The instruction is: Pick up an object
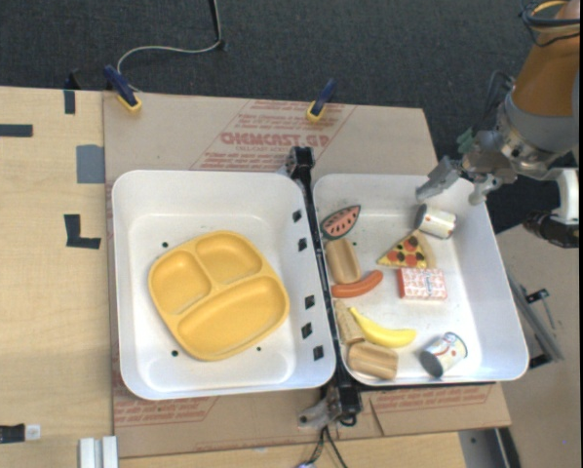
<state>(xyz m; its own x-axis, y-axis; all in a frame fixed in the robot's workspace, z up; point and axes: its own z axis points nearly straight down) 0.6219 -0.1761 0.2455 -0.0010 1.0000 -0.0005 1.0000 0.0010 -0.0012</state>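
My gripper [459,185] hangs over the far right corner of the right bin [501,291], open, with nothing between its fingers [434,182]. Just below it a small cream cylinder [435,223] lies on the bin floor, apart from the fingers. Beside that are a pizza slice [406,253] and a red-and-white box [421,284]. Further left lie a watermelon slice [340,220], a tan cylinder [342,258] and a sausage [356,284]. Near the front are a banana [381,331], a bread piece [371,361] and a small can [443,352].
The left bin [136,261] holds a yellow divided plate [218,292]. A black divider with clips [309,261] runs between the bins. Both bins rest on cardboard [223,135] held by blue-and-yellow clamps [122,87]. The grey-and-orange arm [545,86] comes in from the upper right.
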